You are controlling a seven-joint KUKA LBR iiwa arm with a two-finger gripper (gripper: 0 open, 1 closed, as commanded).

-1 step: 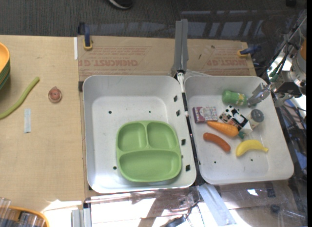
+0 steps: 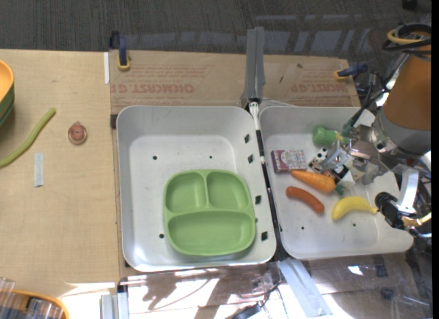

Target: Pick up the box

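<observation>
A small pink and white box (image 2: 288,160) lies flat in the right bin (image 2: 302,239), near its left wall. Beside it, toward the front, lie an orange carrot (image 2: 313,180), a red sausage (image 2: 304,199) and a yellow banana (image 2: 353,207). A green toy (image 2: 324,135) sits further back. My gripper (image 2: 334,162) hangs low over the middle of the right bin, just right of the box and above the carrot's right end. Nothing shows between its fingers.
The left bin (image 2: 137,194) holds a green divided plate (image 2: 208,213). On the bench to the left lie a green bean (image 2: 27,139), a small pink item (image 2: 77,133) and a pale strip (image 2: 38,170). A metal post (image 2: 254,64) stands behind the bins.
</observation>
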